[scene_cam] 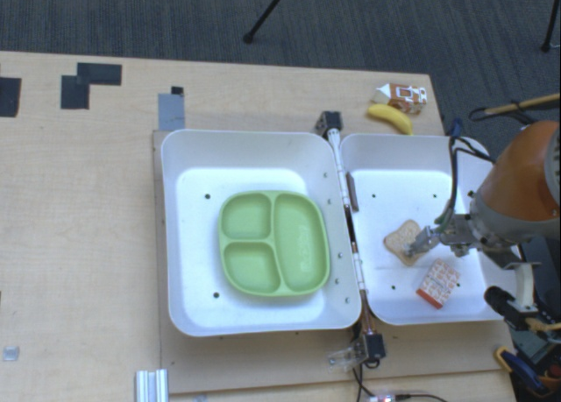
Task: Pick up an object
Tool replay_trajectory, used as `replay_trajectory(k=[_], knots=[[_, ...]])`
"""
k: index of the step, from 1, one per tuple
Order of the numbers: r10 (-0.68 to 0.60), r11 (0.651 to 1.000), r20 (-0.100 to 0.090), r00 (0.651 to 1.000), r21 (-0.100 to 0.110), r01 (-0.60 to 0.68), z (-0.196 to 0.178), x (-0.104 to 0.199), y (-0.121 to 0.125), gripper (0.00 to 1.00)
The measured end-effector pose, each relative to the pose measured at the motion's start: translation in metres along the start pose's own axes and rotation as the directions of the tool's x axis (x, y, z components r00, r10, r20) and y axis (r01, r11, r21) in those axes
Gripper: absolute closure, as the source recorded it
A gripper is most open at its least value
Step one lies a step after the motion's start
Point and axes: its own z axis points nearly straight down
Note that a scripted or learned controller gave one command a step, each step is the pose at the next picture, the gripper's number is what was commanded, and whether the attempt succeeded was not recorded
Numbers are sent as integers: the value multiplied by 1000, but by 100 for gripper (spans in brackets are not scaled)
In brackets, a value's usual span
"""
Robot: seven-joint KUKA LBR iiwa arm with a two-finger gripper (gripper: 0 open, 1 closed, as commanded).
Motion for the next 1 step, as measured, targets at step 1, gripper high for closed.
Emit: replay_trajectory(k=[1], knots=[[-1, 1000, 0, 1000, -4, 1, -11, 1, 2, 100]])
